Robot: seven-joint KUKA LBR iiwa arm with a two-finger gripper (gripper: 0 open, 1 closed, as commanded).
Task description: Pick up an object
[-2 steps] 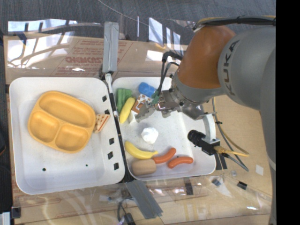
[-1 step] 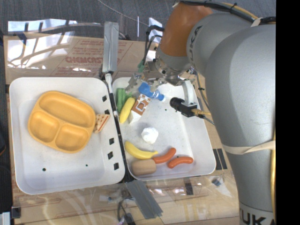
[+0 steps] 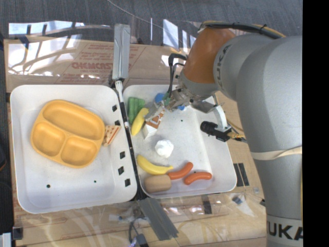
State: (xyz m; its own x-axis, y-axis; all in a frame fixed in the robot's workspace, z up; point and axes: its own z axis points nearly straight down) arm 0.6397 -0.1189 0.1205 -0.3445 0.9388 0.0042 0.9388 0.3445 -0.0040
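Observation:
My gripper [image 3: 168,103] hangs low over the far left part of the right bin [image 3: 218,161], under the orange-banded wrist. Just below it to the left lies a small white and orange carton [image 3: 153,122], and a blue thing [image 3: 160,96] peeks out beside the gripper. A yellow piece [image 3: 139,121] and a green piece [image 3: 134,107] lie along the bin's left wall. Further forward rest a white lump [image 3: 164,148], a banana [image 3: 152,165], two red sausages [image 3: 180,171] [image 3: 198,177] and a brown roll [image 3: 157,183]. I see nothing held between the fingers.
The left bin [image 3: 61,184] holds a yellow divided plate [image 3: 67,133] with a small triangular cracker [image 3: 111,134] at its right edge. A black-clipped wall separates the two bins. The arm's grey body covers the right side of the bench.

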